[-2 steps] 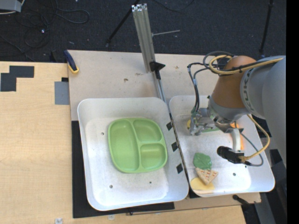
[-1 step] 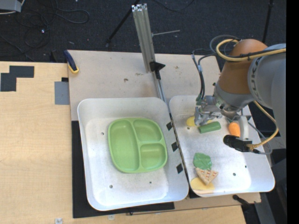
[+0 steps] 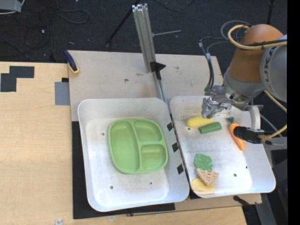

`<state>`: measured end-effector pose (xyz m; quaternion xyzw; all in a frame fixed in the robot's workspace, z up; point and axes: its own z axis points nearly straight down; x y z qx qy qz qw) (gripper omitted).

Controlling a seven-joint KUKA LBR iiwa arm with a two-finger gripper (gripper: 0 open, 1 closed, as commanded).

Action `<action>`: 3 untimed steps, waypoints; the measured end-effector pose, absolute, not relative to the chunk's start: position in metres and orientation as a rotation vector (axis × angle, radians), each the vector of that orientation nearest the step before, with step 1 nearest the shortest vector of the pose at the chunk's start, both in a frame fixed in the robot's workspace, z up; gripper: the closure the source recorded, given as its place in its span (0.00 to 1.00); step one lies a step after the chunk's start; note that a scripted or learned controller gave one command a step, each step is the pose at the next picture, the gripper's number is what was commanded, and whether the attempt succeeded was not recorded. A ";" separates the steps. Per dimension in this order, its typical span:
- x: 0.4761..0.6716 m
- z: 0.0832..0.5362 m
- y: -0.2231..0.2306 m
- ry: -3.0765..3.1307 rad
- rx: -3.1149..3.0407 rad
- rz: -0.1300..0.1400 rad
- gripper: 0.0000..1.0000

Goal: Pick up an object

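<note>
Directly below the gripper (image 3: 212, 108), a yellow, rounded oblong toy piece (image 3: 199, 122) is seen lying flat, touching a dark green block (image 3: 209, 128) beside it. Whether the gripper is open or closed cannot be told. Both lie in the right white bin (image 3: 262, 182), where an orange carrot-shaped piece (image 3: 237, 137) sits to the gripper's right and a green leafy piece (image 3: 203, 161) and a tan wedge (image 3: 207, 176) lie nearer the front rim. The left white bin (image 3: 93, 182) holds a green compartment plate (image 3: 138, 145). Bare floor is left mid-bin.
</note>
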<state>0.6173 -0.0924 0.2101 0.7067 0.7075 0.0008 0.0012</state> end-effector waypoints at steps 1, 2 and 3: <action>0.608 0.204 -0.043 2.230 2.220 -0.003 1.00; 0.591 0.215 -0.001 2.230 2.219 -0.002 1.00; 0.579 0.224 0.042 2.230 2.220 -0.003 1.00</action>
